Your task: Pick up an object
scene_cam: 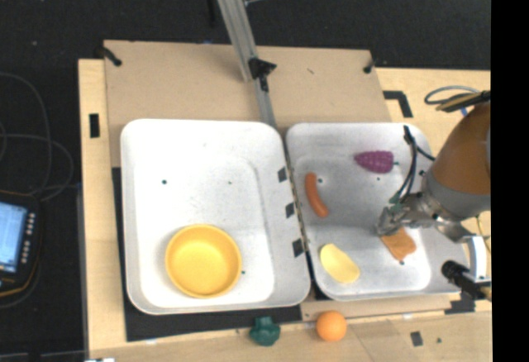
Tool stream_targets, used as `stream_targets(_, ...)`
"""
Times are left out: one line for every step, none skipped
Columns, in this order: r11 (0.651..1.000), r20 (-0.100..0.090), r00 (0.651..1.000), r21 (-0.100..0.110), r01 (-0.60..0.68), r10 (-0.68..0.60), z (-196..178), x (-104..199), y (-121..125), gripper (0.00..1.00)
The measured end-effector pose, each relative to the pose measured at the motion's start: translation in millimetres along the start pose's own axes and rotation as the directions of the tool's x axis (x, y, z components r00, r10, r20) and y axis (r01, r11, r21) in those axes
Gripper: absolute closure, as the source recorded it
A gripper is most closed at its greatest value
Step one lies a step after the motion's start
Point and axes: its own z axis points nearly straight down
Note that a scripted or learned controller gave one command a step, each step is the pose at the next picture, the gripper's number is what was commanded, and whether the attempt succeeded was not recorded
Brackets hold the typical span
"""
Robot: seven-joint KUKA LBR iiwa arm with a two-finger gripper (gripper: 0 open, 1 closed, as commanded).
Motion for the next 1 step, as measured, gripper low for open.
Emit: stream_targets(1.000,-0.002,1.000,0.003,0.009,-0.009,-61.2,5.4,1.0,1.00)
